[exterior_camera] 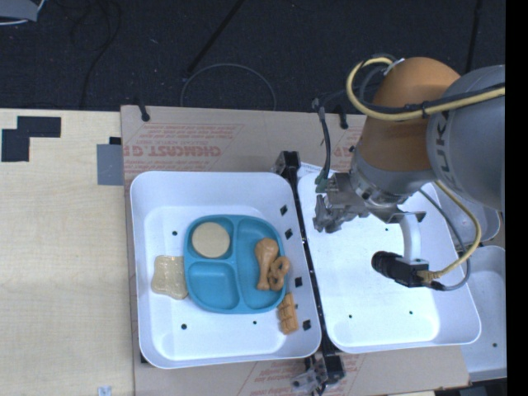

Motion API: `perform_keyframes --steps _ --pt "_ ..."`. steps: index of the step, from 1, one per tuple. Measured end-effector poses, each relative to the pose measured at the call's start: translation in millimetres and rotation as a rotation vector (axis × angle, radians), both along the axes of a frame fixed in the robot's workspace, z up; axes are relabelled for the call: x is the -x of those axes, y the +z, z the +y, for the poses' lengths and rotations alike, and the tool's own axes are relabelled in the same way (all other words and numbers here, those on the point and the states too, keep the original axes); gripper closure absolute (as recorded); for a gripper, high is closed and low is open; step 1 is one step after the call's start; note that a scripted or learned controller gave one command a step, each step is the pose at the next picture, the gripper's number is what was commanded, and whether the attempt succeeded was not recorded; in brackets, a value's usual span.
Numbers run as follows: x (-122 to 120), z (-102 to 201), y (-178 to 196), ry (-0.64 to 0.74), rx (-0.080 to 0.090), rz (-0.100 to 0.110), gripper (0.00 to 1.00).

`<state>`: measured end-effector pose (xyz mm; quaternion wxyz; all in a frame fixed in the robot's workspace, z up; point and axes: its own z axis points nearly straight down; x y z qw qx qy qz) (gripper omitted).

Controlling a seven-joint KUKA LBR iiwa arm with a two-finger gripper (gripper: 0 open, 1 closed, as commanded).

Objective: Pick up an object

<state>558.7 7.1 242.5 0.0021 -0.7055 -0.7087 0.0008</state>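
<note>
Tan drumstick (267, 261) lies roughly upright in view; knob uppermost.

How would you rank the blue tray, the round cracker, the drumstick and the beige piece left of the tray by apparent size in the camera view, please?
1. blue tray
2. drumstick
3. round cracker and beige piece: look alike.

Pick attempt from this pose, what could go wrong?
1. The gripper hangs over the right bin, while the food pieces lie in the left bin: it may close on nothing.
2. Crossing over, it could clip the raised divider between the bins.
3. The drumstick touches the pretzel on the blue tray: it may grab both.
</note>
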Motion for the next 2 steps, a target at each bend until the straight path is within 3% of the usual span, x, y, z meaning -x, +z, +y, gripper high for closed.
perform_keyframes --steps 2 --pt "21 103 -12 -0.001 0.001 0.002 1.0"
